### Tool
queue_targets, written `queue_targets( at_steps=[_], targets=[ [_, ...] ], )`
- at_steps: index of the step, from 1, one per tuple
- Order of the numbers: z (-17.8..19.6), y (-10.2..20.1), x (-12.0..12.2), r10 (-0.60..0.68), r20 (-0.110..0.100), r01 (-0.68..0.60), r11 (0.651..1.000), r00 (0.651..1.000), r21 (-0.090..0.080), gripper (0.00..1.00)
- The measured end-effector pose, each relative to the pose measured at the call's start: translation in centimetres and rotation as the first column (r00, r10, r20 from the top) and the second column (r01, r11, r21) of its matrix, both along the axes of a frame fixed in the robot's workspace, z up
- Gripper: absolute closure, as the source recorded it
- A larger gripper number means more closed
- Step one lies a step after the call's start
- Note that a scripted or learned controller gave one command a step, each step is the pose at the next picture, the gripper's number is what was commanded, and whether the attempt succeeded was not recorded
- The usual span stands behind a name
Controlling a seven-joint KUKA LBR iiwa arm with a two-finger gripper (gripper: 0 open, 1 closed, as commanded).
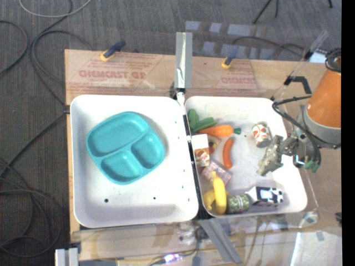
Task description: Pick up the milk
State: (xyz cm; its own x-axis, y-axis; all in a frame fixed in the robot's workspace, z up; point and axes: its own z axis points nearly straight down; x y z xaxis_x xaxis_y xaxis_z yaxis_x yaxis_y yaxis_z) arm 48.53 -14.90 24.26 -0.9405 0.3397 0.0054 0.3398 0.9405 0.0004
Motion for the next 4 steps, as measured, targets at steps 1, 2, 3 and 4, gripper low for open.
queue_targets(
  at_steps=[1,2,3,4],
  targets=[
    [-3.6,-2.9,0.0,0.195,0.0,-0.195,0.981,0.981,0.002,1.0],
    [-0.5,-2.2,3.3,0.255,0.003,-0.255,0.967,0.967,0.0,1.0],
    [-4.9,-4.8,5.5,0.39,0.002,-0.39,0.921,0.921,0.001,1.0],
    [-3.7,1.4,1.7,0.595,0.004,-0.595,0.804,0.804,0.004,1.0]
  ],
)
